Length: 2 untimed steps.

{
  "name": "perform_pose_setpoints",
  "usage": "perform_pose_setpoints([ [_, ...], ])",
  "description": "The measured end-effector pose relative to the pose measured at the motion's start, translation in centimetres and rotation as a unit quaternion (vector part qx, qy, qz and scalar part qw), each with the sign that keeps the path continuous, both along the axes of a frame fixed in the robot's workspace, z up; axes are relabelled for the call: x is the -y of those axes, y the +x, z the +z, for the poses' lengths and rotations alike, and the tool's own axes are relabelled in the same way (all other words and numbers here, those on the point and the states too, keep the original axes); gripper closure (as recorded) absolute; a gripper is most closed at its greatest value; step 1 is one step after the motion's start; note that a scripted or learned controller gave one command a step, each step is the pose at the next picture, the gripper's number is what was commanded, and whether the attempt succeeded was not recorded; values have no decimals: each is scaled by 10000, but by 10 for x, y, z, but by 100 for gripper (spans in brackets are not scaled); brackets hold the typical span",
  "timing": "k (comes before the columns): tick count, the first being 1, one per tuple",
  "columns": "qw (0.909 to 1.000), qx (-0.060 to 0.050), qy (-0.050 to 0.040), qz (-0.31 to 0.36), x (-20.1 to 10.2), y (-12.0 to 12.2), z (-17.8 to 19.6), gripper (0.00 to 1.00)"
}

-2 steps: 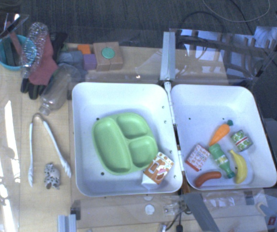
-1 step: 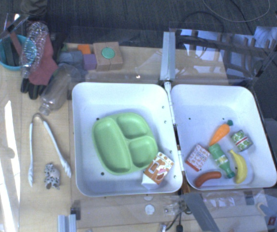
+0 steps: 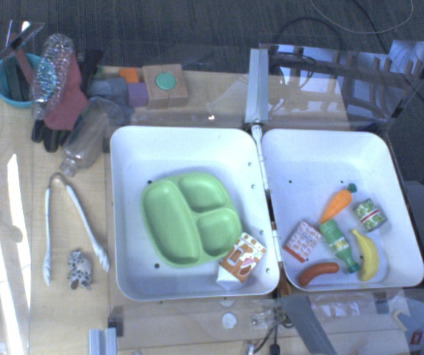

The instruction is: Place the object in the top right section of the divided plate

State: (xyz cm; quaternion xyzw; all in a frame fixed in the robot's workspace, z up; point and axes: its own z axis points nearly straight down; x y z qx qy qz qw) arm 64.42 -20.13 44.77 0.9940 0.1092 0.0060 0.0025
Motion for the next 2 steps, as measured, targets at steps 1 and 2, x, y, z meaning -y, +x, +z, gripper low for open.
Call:
perform_pose_setpoints([
  [1,9978,-28,1,665,4,-90,-11,100],
  [2,10000,-22,6,-66,5,-156,-11,100],
])
